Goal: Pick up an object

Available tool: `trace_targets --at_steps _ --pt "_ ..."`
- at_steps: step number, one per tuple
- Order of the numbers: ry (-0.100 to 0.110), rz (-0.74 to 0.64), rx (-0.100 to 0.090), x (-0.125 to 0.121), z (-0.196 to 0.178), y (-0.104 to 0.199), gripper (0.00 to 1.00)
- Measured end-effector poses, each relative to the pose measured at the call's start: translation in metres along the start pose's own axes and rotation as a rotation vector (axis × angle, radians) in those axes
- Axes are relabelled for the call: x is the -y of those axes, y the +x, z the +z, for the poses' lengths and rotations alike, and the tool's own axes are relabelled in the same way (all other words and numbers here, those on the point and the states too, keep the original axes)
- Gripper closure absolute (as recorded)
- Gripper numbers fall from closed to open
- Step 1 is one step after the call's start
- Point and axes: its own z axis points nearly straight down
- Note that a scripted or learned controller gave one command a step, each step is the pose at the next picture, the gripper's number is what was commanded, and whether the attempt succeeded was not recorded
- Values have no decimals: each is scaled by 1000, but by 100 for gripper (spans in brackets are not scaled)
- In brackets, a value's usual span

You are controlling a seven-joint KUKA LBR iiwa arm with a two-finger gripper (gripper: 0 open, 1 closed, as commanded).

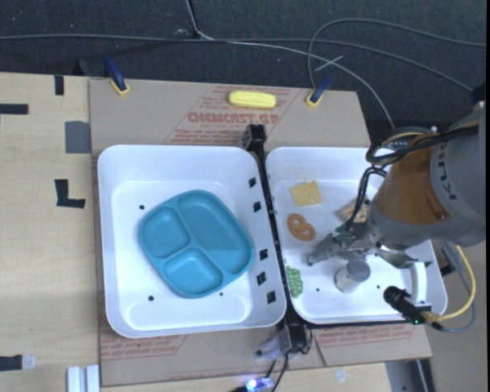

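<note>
Gripper low in right bin, finger state unclear, pretzel just beside it, cracker above, green piece below, blue plate in left bin

Grey KUKA arm at frame right, wide orange band above wrist, black cables looped over it, grey metal gripper at tip

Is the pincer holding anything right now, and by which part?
Cannot be told. The pincer is low in the right bin near the pretzel; nothing shows between its fingers.
</note>
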Motion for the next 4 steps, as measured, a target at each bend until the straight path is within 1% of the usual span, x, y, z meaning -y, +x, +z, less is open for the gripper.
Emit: trace_targets --at_steps 1,2,3,4 --pt "-2 0 2 0 -10 0 100" --pt "-3 -1 0 -8 -64 8 100" --pt "-4 0 2 -13 -115 -2 100" --pt "-5 -1 1 -24 -169 0 100"
